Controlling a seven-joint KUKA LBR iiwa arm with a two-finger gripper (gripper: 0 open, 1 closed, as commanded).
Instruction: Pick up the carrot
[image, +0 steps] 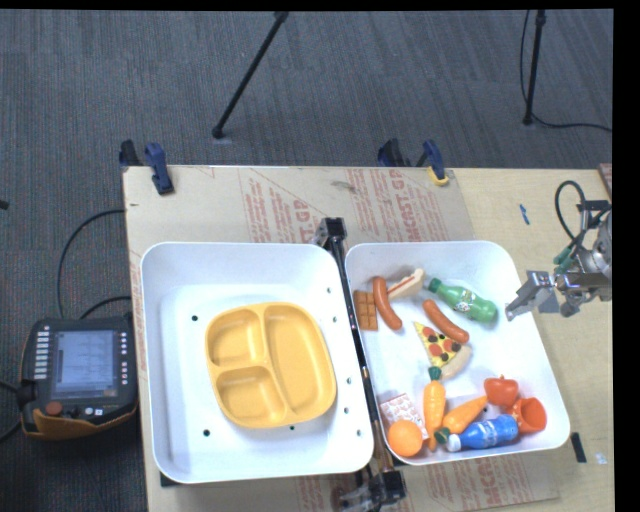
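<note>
Camera view, left bin (170, 300): we see a yellow divided plate (270, 362) lying inside it, well apart from anything we need.
Right bin (530, 300): we count toy food crowded toward its near end, with two sausages (387, 302), a green bottle (463, 300) and a pizza slice (441, 347) further up.
Carrot (433, 405): we find it near the bin's near edge, standing almost lengthwise, with an orange ball (405, 438) touching its lower end and a second, slanted orange piece (464, 412) just beside it on the right.
Blue bottle (483, 434): we place it just beside that slanted piece, close to the near rim.
Risk: we judge the clutter the main hazard; a descent slightly off could close on the neighbouring orange piece or nudge the ball and roll the carrot away.
Gripper (528, 296): we see it at the bin's right rim, well apart from the carrot, holding nothing.
Pincer state: we think the fingers may be parted, but it is too small and side-on, so we cannot tell.
Arm pose: we see it reaching in low from the right, wrist over the bench outside the bin.
</note>
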